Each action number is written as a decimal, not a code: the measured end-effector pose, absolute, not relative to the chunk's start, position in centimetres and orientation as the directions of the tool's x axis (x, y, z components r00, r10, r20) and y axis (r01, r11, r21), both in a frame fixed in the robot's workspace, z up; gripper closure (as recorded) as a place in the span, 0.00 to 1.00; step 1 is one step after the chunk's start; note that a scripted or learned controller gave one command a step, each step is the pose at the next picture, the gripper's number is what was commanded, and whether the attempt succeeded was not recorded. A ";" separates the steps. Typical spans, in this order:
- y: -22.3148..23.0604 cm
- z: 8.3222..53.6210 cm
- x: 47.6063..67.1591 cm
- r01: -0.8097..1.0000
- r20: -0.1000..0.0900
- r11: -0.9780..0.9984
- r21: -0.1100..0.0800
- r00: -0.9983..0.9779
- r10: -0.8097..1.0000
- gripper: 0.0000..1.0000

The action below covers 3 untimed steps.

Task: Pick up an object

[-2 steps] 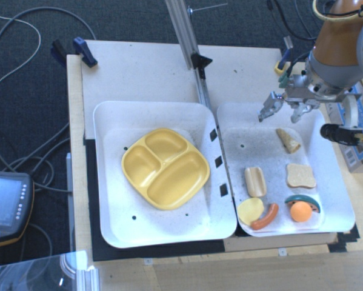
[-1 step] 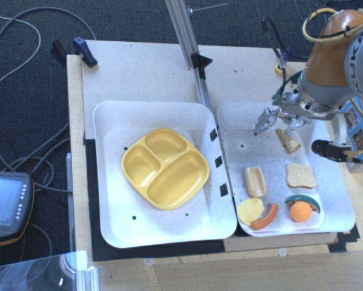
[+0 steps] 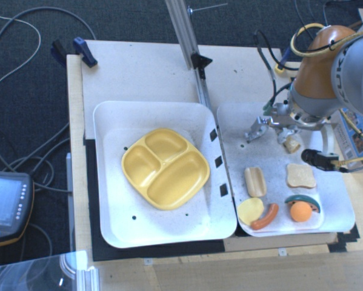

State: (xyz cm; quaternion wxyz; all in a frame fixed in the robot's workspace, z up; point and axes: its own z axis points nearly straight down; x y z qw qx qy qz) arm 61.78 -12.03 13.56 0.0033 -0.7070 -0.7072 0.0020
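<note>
In the right bin (image 3: 229, 120) lie several toy foods. A tan bun (image 3: 254, 181) sits mid-bin, with a slice of toast (image 3: 300, 176) to its right. Along the front edge are a pale yellow round piece (image 3: 251, 210), a red sausage (image 3: 265, 217) and an orange (image 3: 300, 211) with a green piece (image 3: 303, 199) curved over it. A small tan lump (image 3: 290, 143) rests near the wrist. My gripper (image 3: 257, 129) hovers over the bare upper part of the right bin, above and behind the bun, with nothing visibly in it.
The left bin (image 3: 105, 162) holds a yellow divided plate (image 3: 165, 168). A slanted metal pole (image 3: 184, 23) rises behind the bins. A black part (image 3: 319, 159) sticks out by the toast. Cables trail beside the arm (image 3: 326, 65).
</note>
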 end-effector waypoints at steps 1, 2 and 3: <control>-12.0 15.0 62.0 1.000 0.001 0.001 0.001 -0.001 1.000 1.00; -11.4 19.6 62.4 1.000 0.000 0.002 0.006 -0.002 1.000 1.00; -11.3 21.4 62.5 1.000 -0.001 0.002 0.005 -0.002 1.000 1.00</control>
